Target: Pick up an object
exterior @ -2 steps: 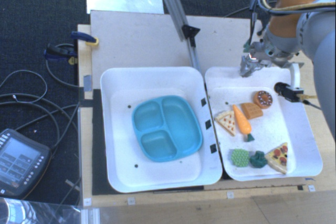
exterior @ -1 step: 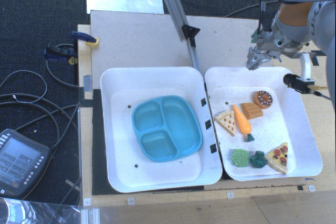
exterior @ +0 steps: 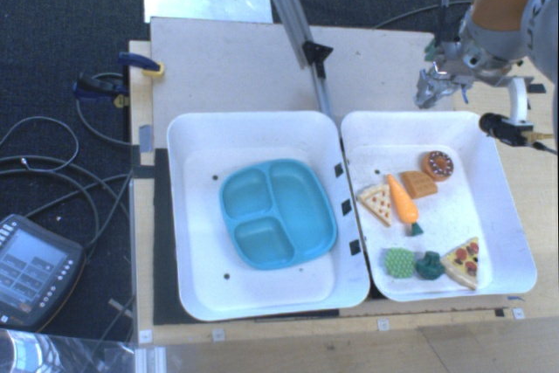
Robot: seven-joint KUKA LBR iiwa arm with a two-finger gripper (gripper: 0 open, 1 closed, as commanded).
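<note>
Still pre-grasp here. Gripper (exterior: 434, 89) parked above the right bin (exterior: 517, 227) rim's far edge, fingers apparently pressed together with nothing in them. Carrot (exterior: 403, 198) mid-bin, beside the pizza slice (exterior: 377, 203). Next: probably open up, swing over, drop straight down.

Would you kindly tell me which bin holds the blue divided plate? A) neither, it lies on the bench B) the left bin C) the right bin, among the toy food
B: the blue divided plate lies alone in the left bin, while the toy carrot and other toy food sit in the right bin.
</note>
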